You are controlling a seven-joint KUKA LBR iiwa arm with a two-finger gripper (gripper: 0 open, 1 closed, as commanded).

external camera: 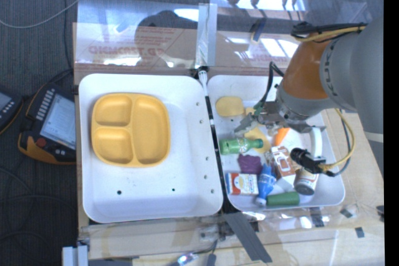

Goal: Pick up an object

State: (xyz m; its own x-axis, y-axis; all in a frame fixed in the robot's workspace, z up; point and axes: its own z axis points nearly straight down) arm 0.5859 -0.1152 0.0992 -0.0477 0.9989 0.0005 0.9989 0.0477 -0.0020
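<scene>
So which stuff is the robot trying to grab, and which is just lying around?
For grabbing, in the right bin:
hand
green bottle
purple thing
blue bottle
can

Just lying about:
yellow plate in the left bin
handheld controller on the floor

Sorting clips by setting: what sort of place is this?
Probably a robotics lab's grasping bench: a grey and orange arm reaches over two white bins, one holding a yellow divided plate, the other small clutter, with a teach pendant lying on carpet.
</scene>
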